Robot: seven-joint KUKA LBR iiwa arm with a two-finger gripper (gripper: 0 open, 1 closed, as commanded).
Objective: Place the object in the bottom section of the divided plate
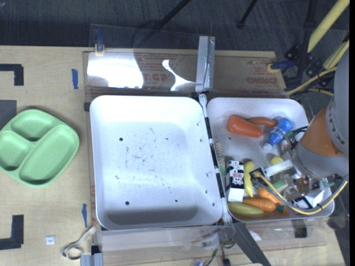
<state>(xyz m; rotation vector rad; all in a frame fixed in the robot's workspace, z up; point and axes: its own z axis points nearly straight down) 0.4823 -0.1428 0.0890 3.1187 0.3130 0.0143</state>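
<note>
I see the gripper (pixel 284 183) low in the right bin (pixel 219 112), lower right of frame, over toys; grasp state: cannot tell. Green divided plate (pixel 37 147) sits far left, past the left bin (pixel 99 112).

A robotics lab test station, not a home or kitchen.

The pale wooden surface (pixel 50 65) carries black corner marks (pixel 12 73) and bits of blue tape (pixel 74 78), the sort used to fix positions. Two shallow white bins (pixel 150 159) sit side by side behind a clear plastic shield (pixel 147 60). The right bin holds a jumble of toy food (pixel 252 126) rather than real food. Beyond the surface lies dark grey carpet (pixel 138 4) crossed by black stand legs (pixel 186 1), with yellow and black cables (pixel 316 65) bundled at the right, beside the grey and orange robot arm (pixel 324 140).
</note>
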